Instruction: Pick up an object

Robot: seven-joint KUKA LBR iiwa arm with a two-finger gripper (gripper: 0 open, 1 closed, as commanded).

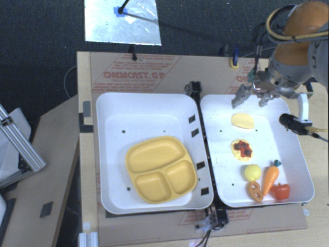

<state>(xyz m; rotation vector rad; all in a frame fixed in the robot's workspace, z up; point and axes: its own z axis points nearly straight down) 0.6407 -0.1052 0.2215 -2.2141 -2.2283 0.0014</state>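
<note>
My gripper (253, 98) hangs over the far edge of the right bin (298, 153), its two grey fingers spread open with nothing between them. Just below it in that bin lies a pale yellow oval piece (242, 121). Further toward the front are a small round pizza-like piece with red topping (242, 148), a yellow lemon (252, 172), an orange carrot (269, 178), an orange pretzel-shaped piece (254, 191) and a red pepper (280, 191).
The left bin (113, 138) holds a yellow tray with three compartments (161, 169). A black divider with clips (201, 138) runs between the bins. A black fitting (294, 123) sits at the right bin's right rim. A shiny metal plate (122, 14) lies beyond the bench.
</note>
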